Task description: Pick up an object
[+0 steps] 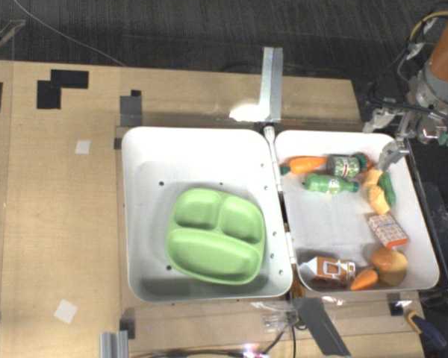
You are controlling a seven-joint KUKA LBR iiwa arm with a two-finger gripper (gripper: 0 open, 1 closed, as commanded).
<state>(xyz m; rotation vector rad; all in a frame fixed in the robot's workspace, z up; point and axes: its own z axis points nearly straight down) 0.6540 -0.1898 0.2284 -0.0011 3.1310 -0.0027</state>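
Observation:
The right bin (425, 222) holds several small items: a carrot (308, 165), a green and red can (346, 165), a green bottle (330, 186) lying flat, a yellow piece (375, 192) beside a dark green piece (388, 188), a red and white box (388, 230), an orange fruit (389, 260), a small orange carrot (364, 278) and a brown bottle (330, 269). My gripper (394, 154) hangs over the bin's far right corner, just above the yellow and green pieces. Nothing shows in its grasp.
The left bin (142, 200) holds a green divided plate (216, 235). A metal post (272, 84) stands at the back between the two bins. The arm's orange band (444, 54) is at the top right edge.

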